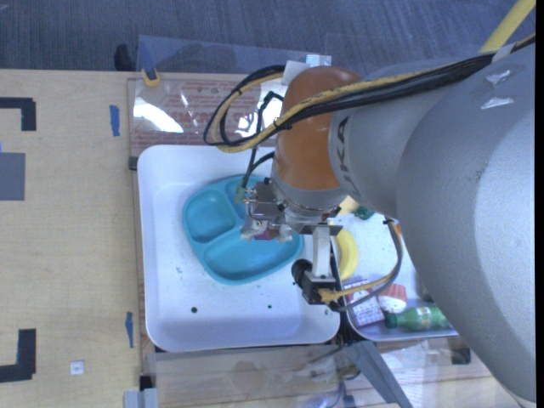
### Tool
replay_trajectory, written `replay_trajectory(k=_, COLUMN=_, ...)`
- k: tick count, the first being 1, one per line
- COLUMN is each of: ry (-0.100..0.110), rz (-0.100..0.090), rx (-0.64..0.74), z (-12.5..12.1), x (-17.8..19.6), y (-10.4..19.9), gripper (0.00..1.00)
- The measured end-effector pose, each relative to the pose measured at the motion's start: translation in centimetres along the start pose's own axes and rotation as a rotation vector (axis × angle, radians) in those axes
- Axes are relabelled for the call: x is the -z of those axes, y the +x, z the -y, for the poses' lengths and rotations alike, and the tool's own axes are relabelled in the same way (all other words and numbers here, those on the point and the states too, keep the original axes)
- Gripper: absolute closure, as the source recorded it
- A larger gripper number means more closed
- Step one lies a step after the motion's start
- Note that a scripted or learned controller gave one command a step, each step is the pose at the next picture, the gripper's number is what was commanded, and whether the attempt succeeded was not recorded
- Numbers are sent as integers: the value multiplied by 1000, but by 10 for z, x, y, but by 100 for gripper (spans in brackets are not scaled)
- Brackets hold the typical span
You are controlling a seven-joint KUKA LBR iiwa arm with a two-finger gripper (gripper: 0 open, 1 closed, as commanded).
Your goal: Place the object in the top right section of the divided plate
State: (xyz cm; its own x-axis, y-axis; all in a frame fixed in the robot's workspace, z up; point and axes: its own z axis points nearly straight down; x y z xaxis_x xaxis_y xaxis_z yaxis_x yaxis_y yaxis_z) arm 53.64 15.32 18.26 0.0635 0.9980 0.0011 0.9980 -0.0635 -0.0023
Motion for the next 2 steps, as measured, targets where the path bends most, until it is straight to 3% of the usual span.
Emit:
replay_trajectory(k=1, ry=4, rz=2, rx=316, z=24, x=-43, y=38, gripper=100)
replay_trajectory(k=2, ry=-51, rz=-13, rx=273, z=43, x=-83, y=-6, gripper=100)
